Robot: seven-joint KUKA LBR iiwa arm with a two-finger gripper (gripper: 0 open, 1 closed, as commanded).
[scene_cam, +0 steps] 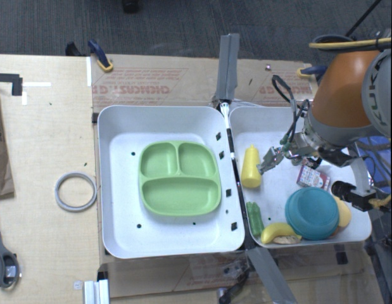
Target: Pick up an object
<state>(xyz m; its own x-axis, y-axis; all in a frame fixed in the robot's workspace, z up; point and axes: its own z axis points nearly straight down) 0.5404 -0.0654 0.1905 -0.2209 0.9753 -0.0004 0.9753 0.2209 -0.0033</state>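
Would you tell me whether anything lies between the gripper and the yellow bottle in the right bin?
Nothing visible does. The gripper sits just right of the yellow bottle, with bare white bin floor between them. The blue bowl and banana lie further off.

In the right bin you see a yellow cylinder [250, 166] standing near the left wall, a green pod [254, 217] lying lengthwise below it, and a banana [278, 234] at the front edge. A teal bowl [313, 213] sits upside down beside the banana, touching a yellow piece [343, 213]. A pink-and-white packet [311, 178] lies just behind the bowl.
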